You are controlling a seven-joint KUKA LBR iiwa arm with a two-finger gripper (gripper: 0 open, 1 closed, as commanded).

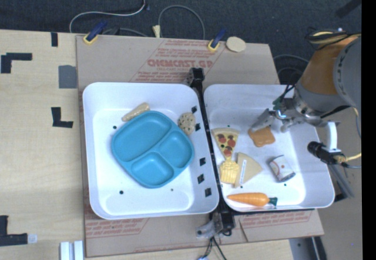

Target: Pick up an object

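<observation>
Toast-like toy slice [262, 136], flat, tan and roughly square, lies in your right bin [317, 194], touching the metal gripper [264, 120]; whether the jaws are spread or closed, you cannot tell. Nearby sit a pizza wedge [225, 140] and a smooth orange carrot [249, 199].

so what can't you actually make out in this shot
- Gripper: its tips merge with the toast below in the camera view, so open or shut, touching or not, is unclear.
- Small grey item in the right bin: too small to identify.
- Arm: cut off by the right edge.
- Bottom of the left bin: partly covered by the blue tray.
</observation>
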